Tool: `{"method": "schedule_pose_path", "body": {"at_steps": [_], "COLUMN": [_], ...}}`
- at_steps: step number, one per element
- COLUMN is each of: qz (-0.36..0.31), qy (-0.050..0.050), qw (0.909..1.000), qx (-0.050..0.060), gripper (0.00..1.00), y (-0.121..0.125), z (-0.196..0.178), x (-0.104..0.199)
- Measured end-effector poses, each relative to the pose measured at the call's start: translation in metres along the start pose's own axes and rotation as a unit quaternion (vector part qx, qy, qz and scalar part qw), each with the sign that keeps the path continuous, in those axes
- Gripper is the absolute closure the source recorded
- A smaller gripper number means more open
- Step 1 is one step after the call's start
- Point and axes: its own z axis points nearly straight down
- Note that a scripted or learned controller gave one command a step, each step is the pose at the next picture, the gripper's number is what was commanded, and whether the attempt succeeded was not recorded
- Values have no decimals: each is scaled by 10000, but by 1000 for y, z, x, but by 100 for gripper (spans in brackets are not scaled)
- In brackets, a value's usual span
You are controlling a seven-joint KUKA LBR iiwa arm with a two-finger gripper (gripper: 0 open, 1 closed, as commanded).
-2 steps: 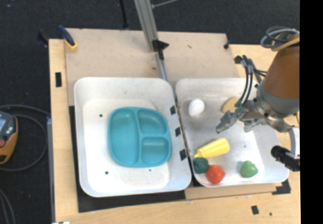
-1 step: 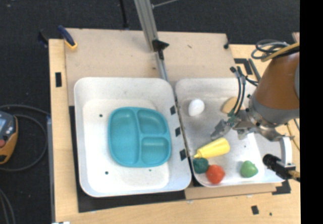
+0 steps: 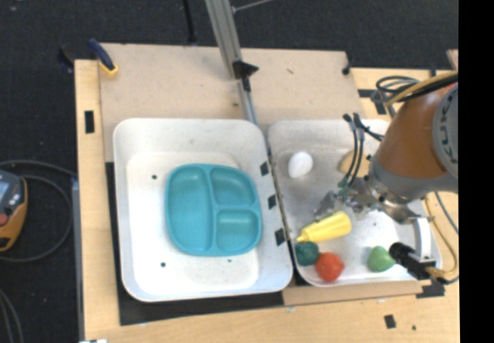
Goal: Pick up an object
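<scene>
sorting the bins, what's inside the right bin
The right bin holds a white ball, a yellow piece, a dark green piece, a red ball and a green piece. The arm covers its right part.

Tan wooden bench top (image 3: 177, 83), dark speckled floor (image 3: 46, 1) around it, slanted aluminium post (image 3: 220, 13), black cables (image 3: 38, 253) at left

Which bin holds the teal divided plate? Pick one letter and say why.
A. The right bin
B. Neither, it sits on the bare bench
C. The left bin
C: the teal divided plate lies flat inside the left bin, while the right bin holds the white ball, the yellow piece and the small red and green items.
</scene>
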Motion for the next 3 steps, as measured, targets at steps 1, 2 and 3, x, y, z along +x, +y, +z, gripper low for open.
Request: {"method": "schedule_pose_path", "body": {"at_steps": [1,2,3], "qz": [5,26,-19], "qy": [-1,10,-6], "qw": [10000,10000,10000], "qx": [-20,-38,-44], "gripper": [0,100,100], "y": [1,3,11], "z": [45,32,-30], "x": [-1,-1,-1]}}
